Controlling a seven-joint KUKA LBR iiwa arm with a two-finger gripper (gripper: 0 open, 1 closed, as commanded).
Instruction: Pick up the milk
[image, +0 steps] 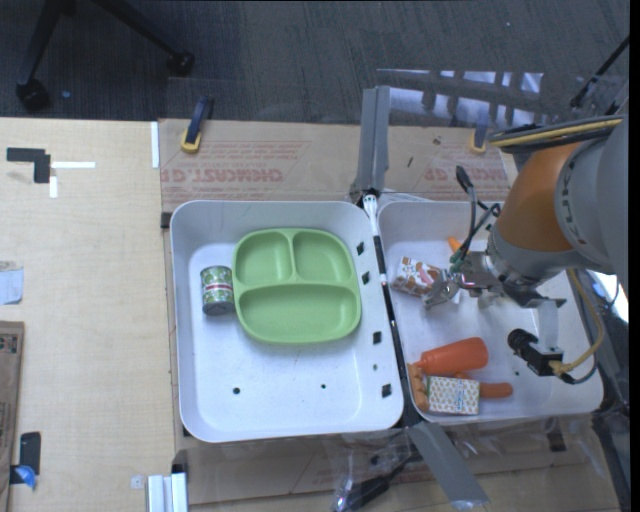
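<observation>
Nearest the bottom edge of the frame, in the right white shallow bin (560, 400), lies a flat pale cardboard box with a speckled green face (453, 396). Just above it is an orange carrot-shaped plastic toy (455, 355), long axis roughly left-right. Small orange pieces sit at the box's left and right ends.

Mid-bin, the grey arm with the orange band (540, 205) comes in from the right of the frame, and its hand (443, 292) sits low over the bin floor. From this view we cannot tell whether the hand is released or clenched, and we see nothing held in it.

We take the small white carton with red print (415, 272) to be the milk; the print is too small to read, so this is a judgement. It lies on its side in the upper left part of the right bin, close to the wall shared with the left bin. Its long axis runs left-right with a slight downward tilt to the right. It lies just left of and slightly above the hand. We cannot tell contact from a small gap. We judge the coming move to be a short shift left, closing across the carton's short axis.

Further left, the left white shallow bin (290, 400) holds a light green divided plastic plate (297, 285) and a small green-labelled tin can (216, 290) just beside it.
</observation>
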